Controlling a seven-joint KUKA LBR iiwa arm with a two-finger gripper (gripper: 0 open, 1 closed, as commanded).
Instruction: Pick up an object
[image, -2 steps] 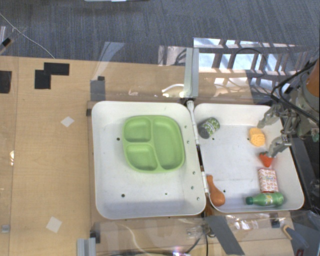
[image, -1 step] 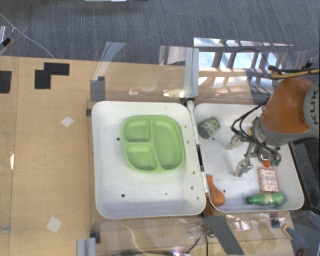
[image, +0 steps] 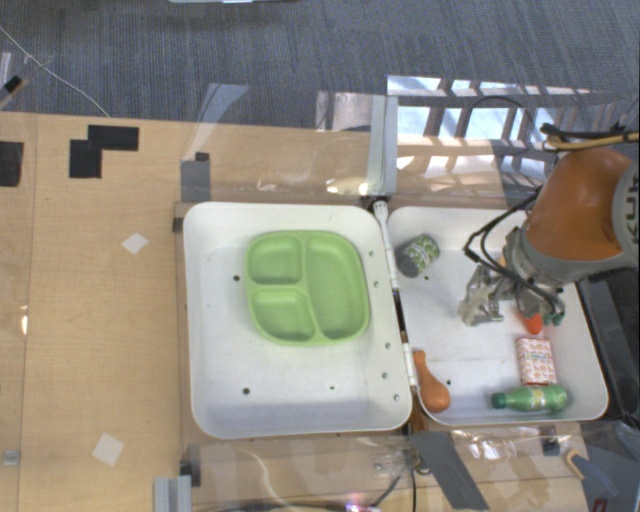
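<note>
Wood-toned desk (image: 90, 330) carries two shallow white bins side by side. Left bin (image: 215, 400) holds a light green three-compartment plastic plate (image: 305, 287), lying flat near its centre. Right bin (image: 455, 375): grey-green can (image: 417, 254) on its side near the far left corner; orange pear-shaped object (image: 431, 384) against the near left wall; metal gripper (image: 484, 305) low over mid-bin, nothing visible between its fingers, opening not discernible; small orange object (image: 535, 323) just beside it; red-and-white carton (image: 535, 360); green plastic bottle (image: 530, 400) lying along the near wall.

A green divided plate (image: 305, 286) is seen in the left bin (image: 215, 400), while the gripper (image: 482, 308) is poised over the right bin (image: 440, 340) near a small can (image: 417, 254), a green bottle (image: 530, 400) and a carton (image: 535, 360).
</note>
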